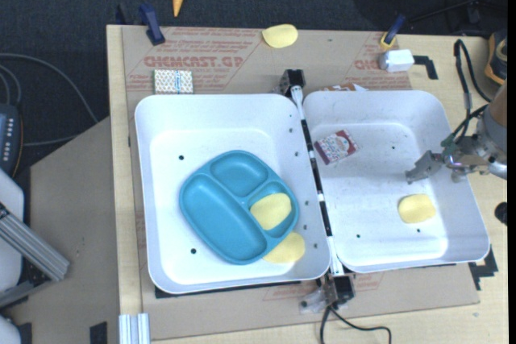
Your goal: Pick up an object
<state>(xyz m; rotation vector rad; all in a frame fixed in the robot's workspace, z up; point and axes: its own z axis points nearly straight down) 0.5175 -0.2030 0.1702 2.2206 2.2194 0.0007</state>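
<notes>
Target candidate: yellow lump (417, 208), pale, rounded, matte, lying flat on the floor of the right bin (379, 258), toward its near-right corner and clear of the walls. Gripper (435, 163) reaching in over the right rim, sitting just above and beside the lump, not touching it, nothing held; whether the jaws are spread or pressed together not readable from this angle. Nothing lying between gripper and lump. Also in the right bin: red-and-white packet (335, 147) up by the left wall, well apart from the lump. Left bin (161, 141) holding a blue divided plate (222, 213), tilted diagonally, with a second yellow piece (272, 209) in its small right compartment and a third (284, 248) on the bin floor touching the plate's near edge. Outside the bins, on the cardboard board (129, 173): fourth yellow piece (280, 35) at the far edge, patterned packet (173, 80), white block (397, 59), blue clips (150, 24) at the far corners. Small carrot (178, 0) off the board. Count: two bins, four yellow pieces, one plate, two packets, two clips, one block, one carrot.
</notes>
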